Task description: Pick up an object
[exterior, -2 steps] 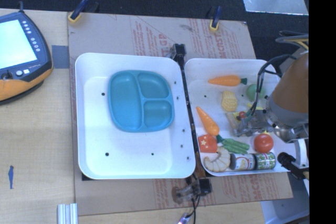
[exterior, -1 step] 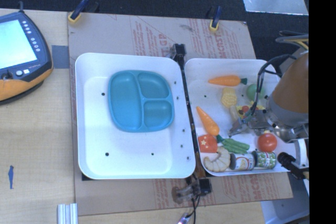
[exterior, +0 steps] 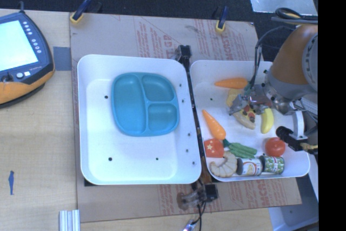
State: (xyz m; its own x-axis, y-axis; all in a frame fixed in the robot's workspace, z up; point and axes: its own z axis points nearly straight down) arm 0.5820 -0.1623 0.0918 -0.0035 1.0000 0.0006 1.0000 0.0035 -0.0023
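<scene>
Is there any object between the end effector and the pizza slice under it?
Nothing visible: the end effector sits directly over the toy pizza slice, with the yellow banana and orange carrot beside it.

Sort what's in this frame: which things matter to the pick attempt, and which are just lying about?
In play: gripper, down in the right bin over a pizza slice; nearby a banana, two carrots, two tomatoes, a green bean, a bottle.

Lying about: blue divided plate in the left bin, teach pendant, clamps.
</scene>
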